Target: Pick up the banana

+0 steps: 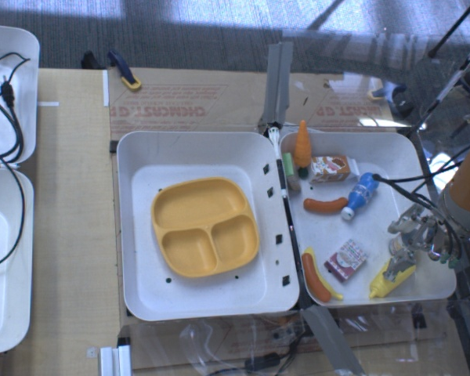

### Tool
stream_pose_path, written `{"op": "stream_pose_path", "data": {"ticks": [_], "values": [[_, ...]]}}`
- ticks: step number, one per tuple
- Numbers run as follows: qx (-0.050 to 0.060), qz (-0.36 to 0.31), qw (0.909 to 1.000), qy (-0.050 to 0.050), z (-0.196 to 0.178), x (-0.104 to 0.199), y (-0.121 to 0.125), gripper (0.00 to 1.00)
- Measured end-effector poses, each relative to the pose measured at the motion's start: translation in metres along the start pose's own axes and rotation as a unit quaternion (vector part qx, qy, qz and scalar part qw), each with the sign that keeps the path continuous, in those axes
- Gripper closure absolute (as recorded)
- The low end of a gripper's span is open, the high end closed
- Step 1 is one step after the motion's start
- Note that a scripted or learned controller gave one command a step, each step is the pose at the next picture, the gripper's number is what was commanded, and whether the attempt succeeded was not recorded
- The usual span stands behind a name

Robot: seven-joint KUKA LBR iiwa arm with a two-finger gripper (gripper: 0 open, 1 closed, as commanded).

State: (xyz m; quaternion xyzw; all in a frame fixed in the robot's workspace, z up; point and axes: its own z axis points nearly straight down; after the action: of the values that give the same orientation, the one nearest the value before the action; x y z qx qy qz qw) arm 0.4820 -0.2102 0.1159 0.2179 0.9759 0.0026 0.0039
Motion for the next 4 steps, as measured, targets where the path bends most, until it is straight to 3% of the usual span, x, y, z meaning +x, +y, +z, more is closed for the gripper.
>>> {"op": "stream_pose_path", "data": {"ticks": [1, 2, 3, 4], "values": [[0.003, -0.023, 0.9997, 0.002, 0.024, 0.025, 0.045, 0.00], [0.002, -0.022, 0.9997, 0.001, 0.015, 0.024, 0.046, 1.00], [0.003, -0.056, 0.9984, 0.002, 0.024, -0.001, -0.012, 1.00], [0.001, -0.057, 0.9983, -0.013, 0.017, -0.010, -0.008, 0.00]]}}
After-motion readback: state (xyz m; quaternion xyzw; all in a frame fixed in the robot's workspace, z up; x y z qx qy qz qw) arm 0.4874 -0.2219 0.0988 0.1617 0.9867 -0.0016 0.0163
